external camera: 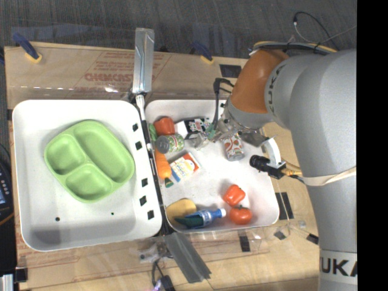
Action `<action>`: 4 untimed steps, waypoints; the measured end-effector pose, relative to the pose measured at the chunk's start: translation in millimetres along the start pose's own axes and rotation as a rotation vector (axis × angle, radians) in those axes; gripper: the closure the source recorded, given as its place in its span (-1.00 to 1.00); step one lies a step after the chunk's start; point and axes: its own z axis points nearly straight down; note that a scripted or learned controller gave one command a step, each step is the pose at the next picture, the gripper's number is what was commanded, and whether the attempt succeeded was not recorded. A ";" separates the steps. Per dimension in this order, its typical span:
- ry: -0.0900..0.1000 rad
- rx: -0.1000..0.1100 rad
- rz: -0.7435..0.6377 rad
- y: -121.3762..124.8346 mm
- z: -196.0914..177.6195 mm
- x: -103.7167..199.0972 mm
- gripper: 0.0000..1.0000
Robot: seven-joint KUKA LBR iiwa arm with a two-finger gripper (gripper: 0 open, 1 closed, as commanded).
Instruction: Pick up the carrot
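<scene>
The carrot [162, 167] lies along the right bin's [267, 190] left wall, between a can [169, 143] and a yellow item [180, 209]. The gripper [213, 131] hangs well right of it — its grip can't be told.

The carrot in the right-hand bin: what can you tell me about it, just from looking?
The carrot is a small orange piece, smooth and slightly shiny like a plastic toy, with a bit of green at its lower end. It lies flat in the right bin, lengthwise along the bin's left wall. A green-labelled can sits just above it and a small box lies at its right side, close or touching. The gripper is over the bin's upper part, away from it.
</scene>
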 end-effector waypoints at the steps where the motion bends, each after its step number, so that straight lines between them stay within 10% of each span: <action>1: -0.001 -0.004 -0.002 38.5 -115.2 -6.7 1.00; 2: -0.014 -0.023 0.071 41.9 -28.8 -3.8 1.00; 4: -0.025 -0.027 -0.064 63.3 -23.1 32.6 1.00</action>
